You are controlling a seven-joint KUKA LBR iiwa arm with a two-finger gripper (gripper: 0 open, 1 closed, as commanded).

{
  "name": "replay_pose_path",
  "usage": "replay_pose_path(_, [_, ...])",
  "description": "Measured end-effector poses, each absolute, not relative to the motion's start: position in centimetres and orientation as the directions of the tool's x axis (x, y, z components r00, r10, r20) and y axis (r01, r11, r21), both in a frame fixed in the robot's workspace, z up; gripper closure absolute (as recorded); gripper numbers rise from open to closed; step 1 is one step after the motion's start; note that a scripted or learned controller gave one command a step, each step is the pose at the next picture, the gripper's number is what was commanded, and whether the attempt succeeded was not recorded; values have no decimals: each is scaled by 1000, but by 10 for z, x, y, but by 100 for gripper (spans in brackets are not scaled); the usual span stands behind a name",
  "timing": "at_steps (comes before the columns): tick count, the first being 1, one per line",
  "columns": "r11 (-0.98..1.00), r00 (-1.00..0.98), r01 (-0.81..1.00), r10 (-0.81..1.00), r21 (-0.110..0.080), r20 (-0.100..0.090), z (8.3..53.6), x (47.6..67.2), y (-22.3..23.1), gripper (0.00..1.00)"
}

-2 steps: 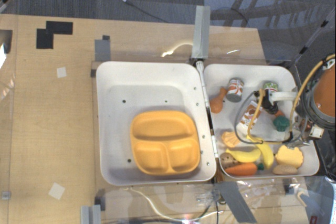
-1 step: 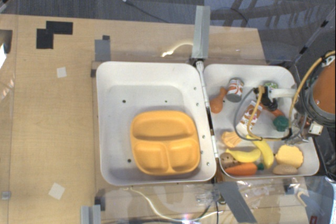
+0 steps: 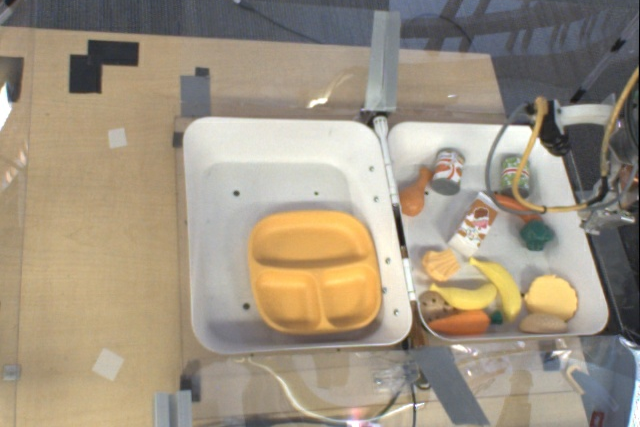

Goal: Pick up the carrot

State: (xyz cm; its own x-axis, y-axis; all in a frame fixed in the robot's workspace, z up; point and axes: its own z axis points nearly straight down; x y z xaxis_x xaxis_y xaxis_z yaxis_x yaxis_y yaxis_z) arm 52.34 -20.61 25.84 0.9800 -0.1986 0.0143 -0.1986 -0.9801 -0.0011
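two white bins [image 3: 215, 155], one yellow tray [image 3: 314, 268], two bananas [image 3: 500, 283], two cans [image 3: 447, 170], two carrots [image 3: 459, 322]

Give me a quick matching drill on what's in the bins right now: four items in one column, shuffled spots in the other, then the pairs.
Items:
1. yellow divided plate
2. carrot
3. banana
4. small can

Places:
A. right bin, near its far edge
B. left bin, alone
C. right bin, along the near edge
D. right bin, just above the carrot

Pairs: 1-B, 2-C, 3-D, 4-A
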Motion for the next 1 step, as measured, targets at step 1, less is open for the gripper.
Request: replay_pose_path(1, [-981,981,-196,-196,-6,-7,148,528,-203,100])
